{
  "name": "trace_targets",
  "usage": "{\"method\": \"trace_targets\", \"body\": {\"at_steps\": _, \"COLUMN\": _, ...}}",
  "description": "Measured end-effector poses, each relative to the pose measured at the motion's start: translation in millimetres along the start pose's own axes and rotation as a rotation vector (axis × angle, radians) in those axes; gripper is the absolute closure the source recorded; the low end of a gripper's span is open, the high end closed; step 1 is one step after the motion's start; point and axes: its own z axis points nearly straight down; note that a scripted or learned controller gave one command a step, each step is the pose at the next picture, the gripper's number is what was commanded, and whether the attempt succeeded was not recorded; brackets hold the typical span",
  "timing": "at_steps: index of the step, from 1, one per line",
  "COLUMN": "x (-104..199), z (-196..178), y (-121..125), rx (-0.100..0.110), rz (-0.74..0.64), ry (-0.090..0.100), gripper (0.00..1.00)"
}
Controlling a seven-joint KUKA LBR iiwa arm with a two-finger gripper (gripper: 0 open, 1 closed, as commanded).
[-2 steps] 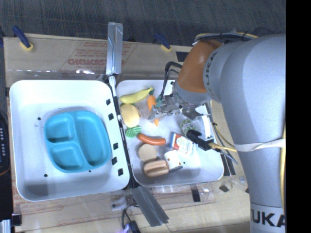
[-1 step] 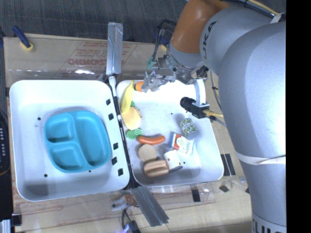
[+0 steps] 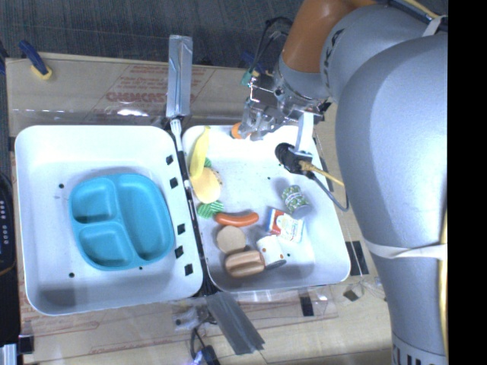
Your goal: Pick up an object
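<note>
- We're seeing the two-finger gripper (image 3: 257, 124) hovering at the right white bin's (image 3: 329, 238) far edge; can't tell its jaw state.
- Small orange object (image 3: 237, 131) sitting just beside it.
- We're counting one blue sectioned plastic tray (image 3: 122, 220) and one yellow banana (image 3: 198, 152).

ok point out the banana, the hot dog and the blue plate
banana (image 3: 199, 152), camera view, middle of its yellow body
hot dog (image 3: 237, 219), camera view, centre of the sausage
blue plate (image 3: 122, 220), camera view, ridge between its compartments
</note>
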Motion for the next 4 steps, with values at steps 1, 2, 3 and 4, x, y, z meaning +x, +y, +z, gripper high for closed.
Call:
{"method": "trace_targets", "body": {"at_steps": 1, "x": 3.4, "z": 23.9, "y": 0.9, "rx": 0.003, "rz": 0.627, "ry": 0.0, "gripper": 1.0}}
{"method": "trace_targets", "body": {"at_steps": 2, "x": -109.2, "z": 40.7, "y": -2.6, "rx": 0.006, "rz": 0.667, "ry": -0.002, "gripper": 1.0}}
{"method": "trace_targets", "body": {"at_steps": 3, "x": -105.8, "z": 40.4, "y": -2.2, "rx": 0.006, "rz": 0.662, "ry": 0.001, "gripper": 0.0}}
{"method": "trace_targets", "body": {"at_steps": 4, "x": -134.8, "z": 118.8, "y": -30.4, "rx": 0.0, "rz": 0.688, "ry": 0.003, "gripper": 0.0}}
